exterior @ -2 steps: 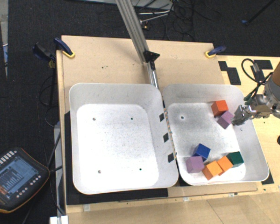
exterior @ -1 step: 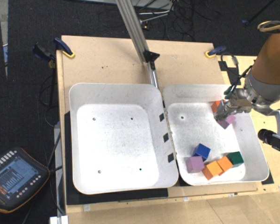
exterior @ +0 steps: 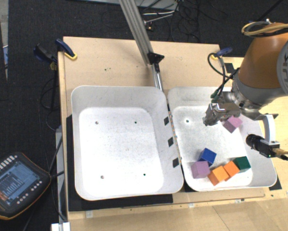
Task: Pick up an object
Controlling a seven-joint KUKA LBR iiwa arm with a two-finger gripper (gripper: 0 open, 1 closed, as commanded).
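The gripper point(exterior: 214, 115) hovers in the right bin point(exterior: 192, 100), a pink cube point(exterior: 232, 124) just right of it; its grip state is unclear. Nearer lie blue point(exterior: 207, 156), purple point(exterior: 200, 169), orange point(exterior: 219, 173) and green point(exterior: 242, 164) cubes, clustered together.

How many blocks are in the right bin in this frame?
5. A pink block lies just beside the gripper. Four cluster near the front edge: blue block, purple block, orange block, green block. The arm may hide more.

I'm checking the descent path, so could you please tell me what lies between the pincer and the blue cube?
In the camera view, only bare white bin floor separates the pincer from the small blue cube.
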